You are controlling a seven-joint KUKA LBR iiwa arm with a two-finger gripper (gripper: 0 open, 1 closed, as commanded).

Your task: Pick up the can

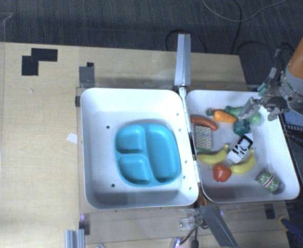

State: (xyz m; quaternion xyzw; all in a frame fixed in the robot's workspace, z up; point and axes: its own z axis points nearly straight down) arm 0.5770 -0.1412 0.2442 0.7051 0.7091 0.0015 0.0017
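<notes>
One can [268, 181] lies on its side in the right bin's [290, 161] near corner, apart from the bananas [228, 156]; the gripper [261, 105] hangs spread at the far edge, holding nothing; best to descend straight, straddling the can's width.

Blue tray [146, 154], green can [268, 180], yellow bananas [213, 157].

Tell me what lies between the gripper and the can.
The gripper hovers at the right bin's far side; the can lies near its front right corner. Bare bin floor separates them; the banana sits just left of that line.
</notes>
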